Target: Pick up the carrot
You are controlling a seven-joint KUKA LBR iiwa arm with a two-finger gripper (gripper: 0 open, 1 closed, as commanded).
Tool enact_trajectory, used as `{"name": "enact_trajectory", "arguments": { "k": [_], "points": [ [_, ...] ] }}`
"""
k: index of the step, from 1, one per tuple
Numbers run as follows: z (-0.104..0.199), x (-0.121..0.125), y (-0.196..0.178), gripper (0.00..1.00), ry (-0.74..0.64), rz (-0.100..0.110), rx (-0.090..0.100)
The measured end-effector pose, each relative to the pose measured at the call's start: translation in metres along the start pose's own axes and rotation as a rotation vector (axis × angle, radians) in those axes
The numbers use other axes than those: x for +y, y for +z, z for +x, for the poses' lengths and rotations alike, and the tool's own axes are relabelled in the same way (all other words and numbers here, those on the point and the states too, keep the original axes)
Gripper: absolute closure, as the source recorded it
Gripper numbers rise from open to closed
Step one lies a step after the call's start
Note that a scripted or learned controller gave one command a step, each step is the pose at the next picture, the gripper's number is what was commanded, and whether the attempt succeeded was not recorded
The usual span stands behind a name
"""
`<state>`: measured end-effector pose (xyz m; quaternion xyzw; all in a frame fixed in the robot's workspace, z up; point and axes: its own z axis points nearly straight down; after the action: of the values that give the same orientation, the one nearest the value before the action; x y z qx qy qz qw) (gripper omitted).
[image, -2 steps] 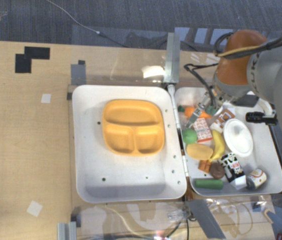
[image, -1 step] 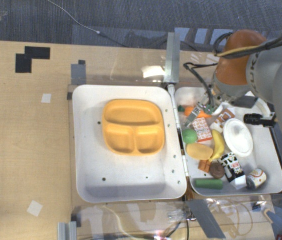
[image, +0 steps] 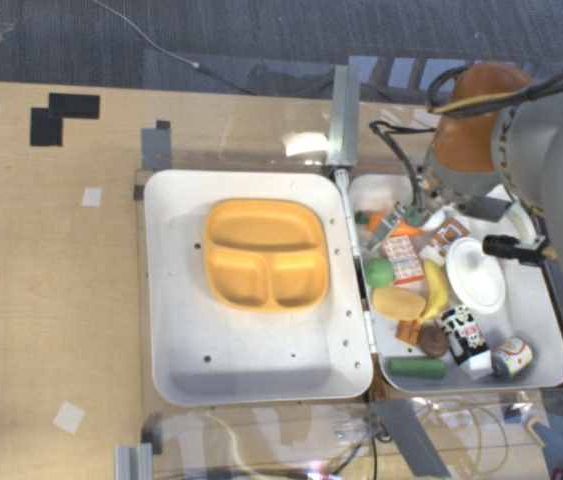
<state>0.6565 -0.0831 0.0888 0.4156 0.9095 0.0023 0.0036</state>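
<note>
The arm (image: 521, 138) reaches in from three o'clock and bends down over the far end of the right bin (image: 551, 363), at about twelve o'clock of that bin. Its pincer (image: 408, 211) sits low among the toys there, pointing toward the bin's nine o'clock wall. Whether the pincer is wide, narrow or clamped on something I cannot tell: the tips are small, dark and mixed in with the clutter.

The carrot (image: 389, 224) seems to be the small orange piece just beside the pincer, in the upper left part of the right bin, though it is partly covered and its full shape is hard to read. Nothing is clearly lifted, so I judge the task unfinished: the approach looks made, while a firm grasp and the lift remain.

The left bin (image: 176, 368) carries a yellow divided tray (image: 266, 253) in its middle. In the right bin lie a banana (image: 436, 290), a white lid-like disc (image: 474, 273), a green cucumber-like piece (image: 417, 367) at six o'clock, a red-and-white packet (image: 402, 259) and a black-and-white cow-patterned toy (image: 461, 328).

The wrist and grey body hide the bin's two o'clock corner. Small items near the pincer blur together, and the surface (image: 51, 298) shows glare along the bins' far rim.
</note>
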Motion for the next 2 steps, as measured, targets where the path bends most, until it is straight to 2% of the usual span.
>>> {"name": "enact_trajectory", "arguments": {
  "k": [1, 2],
  "points": [
    [0.0136, -0.0247, -0.0009, 0.0, -0.006, -0.002, -0.005],
    [0.0135, -0.0249, -0.0009, 0.0, -0.01, -0.001, -0.005]
  ]
}}
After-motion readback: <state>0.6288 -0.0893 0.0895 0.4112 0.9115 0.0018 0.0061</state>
